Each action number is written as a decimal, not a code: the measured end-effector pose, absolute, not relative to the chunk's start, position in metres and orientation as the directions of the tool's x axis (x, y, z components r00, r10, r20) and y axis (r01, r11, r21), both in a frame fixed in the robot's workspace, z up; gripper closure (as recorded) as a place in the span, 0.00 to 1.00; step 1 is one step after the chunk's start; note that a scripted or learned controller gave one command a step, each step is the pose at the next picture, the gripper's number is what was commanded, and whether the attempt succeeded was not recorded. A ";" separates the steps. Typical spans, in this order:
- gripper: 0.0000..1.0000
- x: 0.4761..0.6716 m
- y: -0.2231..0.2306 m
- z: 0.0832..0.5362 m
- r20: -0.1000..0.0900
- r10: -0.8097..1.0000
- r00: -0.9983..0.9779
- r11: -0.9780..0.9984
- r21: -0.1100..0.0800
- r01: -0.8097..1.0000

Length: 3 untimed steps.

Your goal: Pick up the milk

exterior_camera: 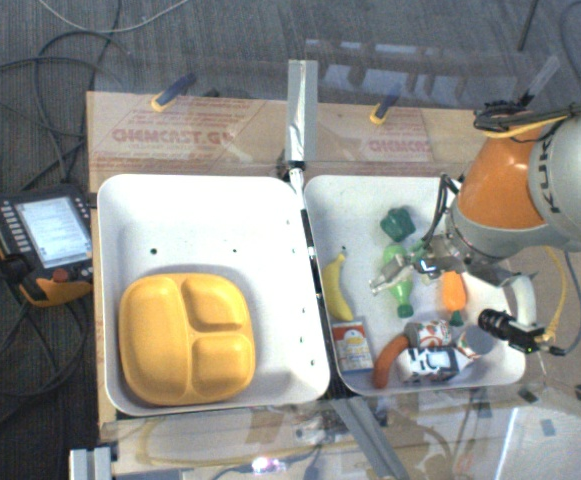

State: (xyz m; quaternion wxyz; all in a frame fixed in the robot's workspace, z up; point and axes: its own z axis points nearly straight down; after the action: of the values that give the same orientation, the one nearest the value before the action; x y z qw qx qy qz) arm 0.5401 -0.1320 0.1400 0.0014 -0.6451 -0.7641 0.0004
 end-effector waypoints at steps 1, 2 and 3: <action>0.00 0.492 -0.143 0.090 -0.006 0.954 -0.301 0.301 0.013 0.954; 0.00 0.484 -0.186 0.146 0.002 0.896 -0.444 0.444 0.000 0.896; 0.00 0.494 -0.211 0.101 -0.009 0.791 -0.612 0.612 0.020 0.791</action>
State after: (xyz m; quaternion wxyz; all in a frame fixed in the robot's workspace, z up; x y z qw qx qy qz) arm 0.4939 -0.2106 0.1010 -0.0083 -0.4406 -0.8976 -0.0071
